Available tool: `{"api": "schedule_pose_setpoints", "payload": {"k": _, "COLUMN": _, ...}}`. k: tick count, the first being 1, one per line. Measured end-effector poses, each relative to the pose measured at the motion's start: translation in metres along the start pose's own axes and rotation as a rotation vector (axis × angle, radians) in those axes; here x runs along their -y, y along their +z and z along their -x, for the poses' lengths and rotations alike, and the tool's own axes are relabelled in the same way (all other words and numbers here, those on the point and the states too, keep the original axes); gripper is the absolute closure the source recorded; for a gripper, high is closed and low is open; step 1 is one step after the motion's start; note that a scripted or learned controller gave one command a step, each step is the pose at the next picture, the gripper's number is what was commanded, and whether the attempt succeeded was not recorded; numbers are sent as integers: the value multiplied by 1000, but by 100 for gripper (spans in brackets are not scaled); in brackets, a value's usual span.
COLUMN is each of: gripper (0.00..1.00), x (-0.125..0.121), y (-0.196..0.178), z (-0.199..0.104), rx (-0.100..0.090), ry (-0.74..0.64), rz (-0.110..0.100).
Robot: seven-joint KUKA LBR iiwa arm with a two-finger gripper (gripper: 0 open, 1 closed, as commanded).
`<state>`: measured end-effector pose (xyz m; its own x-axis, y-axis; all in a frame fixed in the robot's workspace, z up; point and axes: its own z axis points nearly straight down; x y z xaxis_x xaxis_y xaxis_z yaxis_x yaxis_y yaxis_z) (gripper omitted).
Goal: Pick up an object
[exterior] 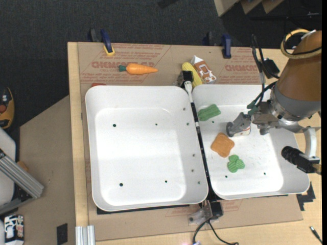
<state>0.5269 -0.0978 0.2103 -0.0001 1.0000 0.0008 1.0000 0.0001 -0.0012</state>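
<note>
Reaching in from the right, the arm (301, 80) hangs over the right bin (265, 182), with the gripper (236, 128) low near the bin's middle. Jaw state: cannot tell, since the fingers are foreshortened and blurred against the white floor; nothing visibly sits between them.

Right bin contents: an orange waffle-like piece (223, 145) just below-left of the gripper, close to the bin's left wall; a pale green flat piece (209, 112) nearer the far-left corner; a darker green lumpy piece (235, 163) toward the near edge, just beside the orange one. All three appear to lie on the bin floor, apart from the gripper.

The left bin (102, 137) stands beside it, walls touching along the centre.

On the cardboard bench top (82, 70), beyond the bins' far edge: a toy carrot (139, 69) lying flat, and a yellow-and-red item (196, 73), possibly a small packet, at the junction of the two bins.
</note>
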Motion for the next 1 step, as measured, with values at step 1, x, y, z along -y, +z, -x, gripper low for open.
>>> {"api": "schedule_pose_setpoints", "payload": {"k": 1, "gripper": 0, "x": 18, "y": 129, "z": 20, "rx": -2, "ry": 4, "rz": -10}}
